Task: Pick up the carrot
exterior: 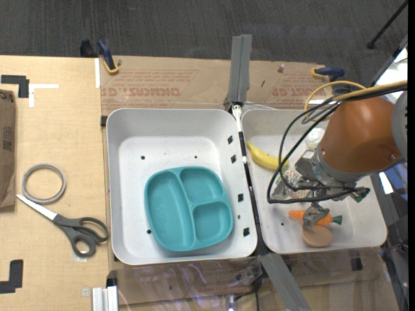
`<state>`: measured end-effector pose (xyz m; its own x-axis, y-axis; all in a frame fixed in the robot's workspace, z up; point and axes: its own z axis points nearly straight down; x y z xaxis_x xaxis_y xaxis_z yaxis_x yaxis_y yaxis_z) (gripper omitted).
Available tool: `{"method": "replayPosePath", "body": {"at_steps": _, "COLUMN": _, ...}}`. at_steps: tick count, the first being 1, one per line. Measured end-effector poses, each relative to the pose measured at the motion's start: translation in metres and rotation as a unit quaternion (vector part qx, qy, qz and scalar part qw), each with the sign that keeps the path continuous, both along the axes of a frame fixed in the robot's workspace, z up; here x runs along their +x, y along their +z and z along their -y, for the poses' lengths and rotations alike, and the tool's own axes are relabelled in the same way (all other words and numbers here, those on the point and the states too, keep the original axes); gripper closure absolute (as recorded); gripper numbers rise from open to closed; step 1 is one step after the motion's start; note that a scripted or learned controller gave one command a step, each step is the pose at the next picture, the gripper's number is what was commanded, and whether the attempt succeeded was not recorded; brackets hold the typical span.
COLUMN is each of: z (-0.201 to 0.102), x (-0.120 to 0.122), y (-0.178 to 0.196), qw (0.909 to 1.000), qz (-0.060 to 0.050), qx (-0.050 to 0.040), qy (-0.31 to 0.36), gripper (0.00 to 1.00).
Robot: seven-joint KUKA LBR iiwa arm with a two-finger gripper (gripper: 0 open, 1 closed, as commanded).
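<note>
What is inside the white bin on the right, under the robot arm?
In the right bin lie a banana, an orange carrot and a round tan thing. The gripper sits over the carrot's middle. The arm covers much of the bin, so more may lie hidden.

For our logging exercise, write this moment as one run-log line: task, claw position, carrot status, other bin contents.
task: pick up carrot | claw: over carrot in right bin | carrot: lying in bin, not lifted | also there: banana, tan disc | left bin: teal divided tray
</note>
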<state>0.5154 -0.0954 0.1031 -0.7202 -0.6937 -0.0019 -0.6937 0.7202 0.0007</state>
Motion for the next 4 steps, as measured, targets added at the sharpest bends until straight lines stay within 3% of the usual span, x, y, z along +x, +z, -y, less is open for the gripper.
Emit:
{"method": "replayPosePath", "body": {"at_steps": 1, "z": -0.002, "x": 0.001, "y": 0.010, "qw": 1.0000, "qz": 0.002, "qx": 0.0005, "qy": 0.002, "gripper": 1.00}}
{"method": "replayPosePath", "body": {"at_steps": 2, "z": 0.011, "x": -0.030, "y": -0.011, "qw": 0.9913, "qz": -0.001, "qx": -0.0001, "qy": -0.131, "gripper": 1.00}}
{"method": "replayPosePath", "body": {"at_steps": 3, "z": -0.068, "x": -0.022, "y": 0.089, "qw": 0.9490, "qz": 0.001, "qx": 0.0001, "qy": -0.315, "gripper": 1.00}}
{"method": "replayPosePath", "body": {"at_steps": 4, "z": -0.122, "x": -0.024, "y": 0.089, "qw": 0.9960, "qz": 0.001, "qx": 0.0001, "qy": -0.089, "gripper": 1.00}}
